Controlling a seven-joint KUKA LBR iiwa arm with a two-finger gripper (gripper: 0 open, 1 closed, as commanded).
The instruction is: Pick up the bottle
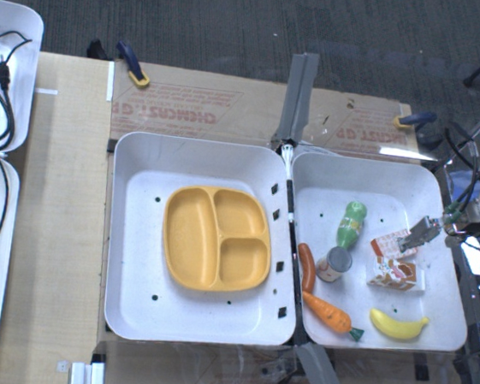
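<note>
Green-capped bottle (350, 225) lies on its side, left of gripper (418, 236), well apart. Prob light, stiff plastic, smooth and rolls; pinch across mid-body. Gripper state: can't tell.

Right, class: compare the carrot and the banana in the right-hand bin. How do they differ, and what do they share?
The carrot is orange with a green tip; the banana is plain yellow. The carrot is straight and tapered, the banana curved. The carrot lies by the bin's left wall, next to a sausage; the banana lies nearer the right side. Both lie flat near the front edge of the same bin.
</note>
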